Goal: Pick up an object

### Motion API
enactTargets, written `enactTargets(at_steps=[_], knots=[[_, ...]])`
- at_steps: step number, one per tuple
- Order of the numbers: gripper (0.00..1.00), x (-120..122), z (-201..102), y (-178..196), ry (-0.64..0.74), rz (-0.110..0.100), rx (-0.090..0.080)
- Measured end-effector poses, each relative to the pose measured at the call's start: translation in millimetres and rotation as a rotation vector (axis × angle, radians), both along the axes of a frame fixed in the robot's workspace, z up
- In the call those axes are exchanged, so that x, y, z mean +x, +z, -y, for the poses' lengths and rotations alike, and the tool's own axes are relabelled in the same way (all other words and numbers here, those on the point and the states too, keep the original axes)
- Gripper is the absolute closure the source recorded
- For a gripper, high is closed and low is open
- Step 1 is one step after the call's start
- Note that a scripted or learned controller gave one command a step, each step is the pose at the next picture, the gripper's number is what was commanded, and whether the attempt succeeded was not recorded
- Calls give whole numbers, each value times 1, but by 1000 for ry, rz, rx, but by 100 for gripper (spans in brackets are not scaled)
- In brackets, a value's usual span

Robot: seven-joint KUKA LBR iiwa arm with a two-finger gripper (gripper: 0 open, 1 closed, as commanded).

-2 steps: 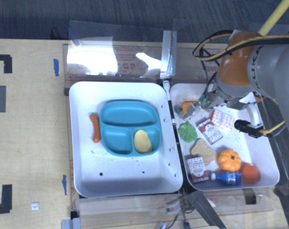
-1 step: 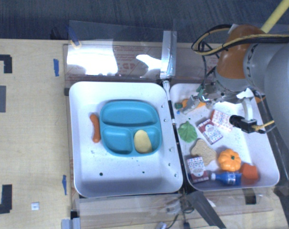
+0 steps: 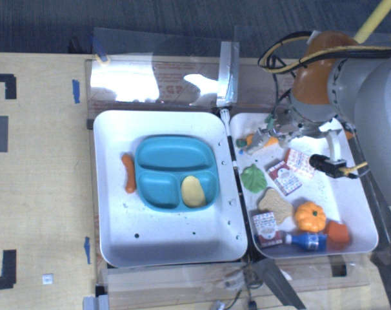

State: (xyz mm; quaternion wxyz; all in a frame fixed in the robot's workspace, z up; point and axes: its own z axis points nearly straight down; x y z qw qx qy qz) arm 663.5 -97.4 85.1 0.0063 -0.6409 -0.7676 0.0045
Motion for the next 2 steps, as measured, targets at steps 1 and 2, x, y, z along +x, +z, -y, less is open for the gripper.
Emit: enactTargets(at_steps=[1, 2], knots=[[0, 0, 1, 0, -43, -3, 4], [0, 0, 2, 0, -41, -4, 4]])
